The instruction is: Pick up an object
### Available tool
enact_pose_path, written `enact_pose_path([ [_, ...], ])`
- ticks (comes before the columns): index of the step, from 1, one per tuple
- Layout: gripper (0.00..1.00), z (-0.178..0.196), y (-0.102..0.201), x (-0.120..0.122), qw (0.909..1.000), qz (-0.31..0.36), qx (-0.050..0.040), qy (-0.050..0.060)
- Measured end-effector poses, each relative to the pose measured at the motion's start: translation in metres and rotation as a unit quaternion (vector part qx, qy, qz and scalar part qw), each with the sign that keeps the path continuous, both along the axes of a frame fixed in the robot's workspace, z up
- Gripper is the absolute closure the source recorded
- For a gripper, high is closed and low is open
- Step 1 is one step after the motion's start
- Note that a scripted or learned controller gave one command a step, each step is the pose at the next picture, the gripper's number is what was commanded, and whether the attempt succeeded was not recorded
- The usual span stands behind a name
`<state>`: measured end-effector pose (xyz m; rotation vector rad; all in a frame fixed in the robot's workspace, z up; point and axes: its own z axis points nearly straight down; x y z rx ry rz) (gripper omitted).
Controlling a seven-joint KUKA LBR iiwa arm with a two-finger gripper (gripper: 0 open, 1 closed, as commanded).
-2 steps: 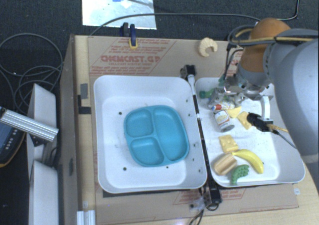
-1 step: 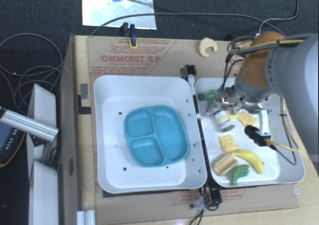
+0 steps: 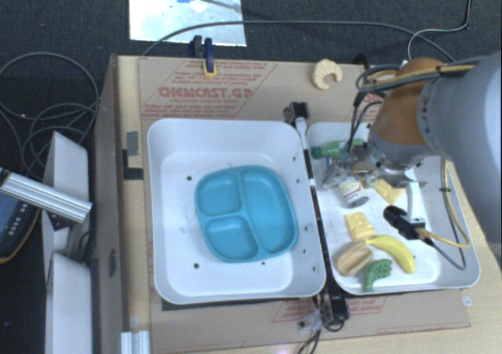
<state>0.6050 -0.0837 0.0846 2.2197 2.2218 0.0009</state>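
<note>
Now your gripper (image 3: 350, 172) hangs over the small jar (image 3: 353, 190), right bin (image 3: 463, 266).
You'd find it light, rigid, slick; pinch across its sides. Grip state: can't tell.

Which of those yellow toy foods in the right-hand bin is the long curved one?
The banana, near the bin's front edge beside the green piece. The cheese block is squarish instead.

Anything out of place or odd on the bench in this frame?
One thing: a pale croissant-shaped toy lies on the brown board behind the right bin, outside both bins. The other small items sit inside the right bin, and the blue divided plate lies flat in the left bin.
</note>
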Motion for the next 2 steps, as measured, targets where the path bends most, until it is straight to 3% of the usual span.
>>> enact_pose_path([
  [1, 1.0, 0.011, 0.0, 0.001, 1.0, 0.0, -0.0001, -0.001],
  [2, 1.0, 0.119, 0.047, -0.008, 1.0, 0.002, 0.0002, -0.001],
])
